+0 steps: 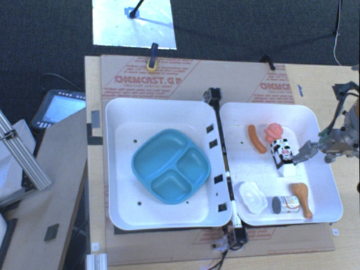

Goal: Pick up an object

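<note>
The right bin holds several small items: an orange sausage, a pink lump, a black-and-white cow toy, a white moulded piece, a small can lying on its side, and a tan drumstick. My gripper reaches in from the right edge, low over the right bin. Its tip sits just right of the cow toy, close to or touching it. Nothing can be seen held in it.
A blue divided plate lies in the middle of the left bin. A black divider with clips runs between the bins. A tablet and a metal rail sit off the bench to the left.
</note>
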You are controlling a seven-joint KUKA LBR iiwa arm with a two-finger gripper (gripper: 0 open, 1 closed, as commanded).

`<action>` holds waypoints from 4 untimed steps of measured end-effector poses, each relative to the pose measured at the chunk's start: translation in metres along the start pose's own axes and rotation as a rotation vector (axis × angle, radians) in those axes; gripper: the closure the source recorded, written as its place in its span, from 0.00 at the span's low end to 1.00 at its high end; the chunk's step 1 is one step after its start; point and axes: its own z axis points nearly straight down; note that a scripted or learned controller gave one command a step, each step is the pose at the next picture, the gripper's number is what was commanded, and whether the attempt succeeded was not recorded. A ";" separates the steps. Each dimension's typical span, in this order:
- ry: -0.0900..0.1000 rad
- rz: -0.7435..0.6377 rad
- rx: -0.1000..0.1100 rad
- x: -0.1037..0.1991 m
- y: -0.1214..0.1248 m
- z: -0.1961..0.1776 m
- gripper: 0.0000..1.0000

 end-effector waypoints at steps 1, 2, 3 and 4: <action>-0.002 -0.003 -0.009 0.000 0.002 -0.004 0.00; -0.001 0.000 -0.006 -0.005 0.010 0.043 0.00; 0.000 -0.001 -0.004 0.005 0.006 0.096 0.00; 0.000 0.000 -0.003 0.004 0.008 0.159 0.00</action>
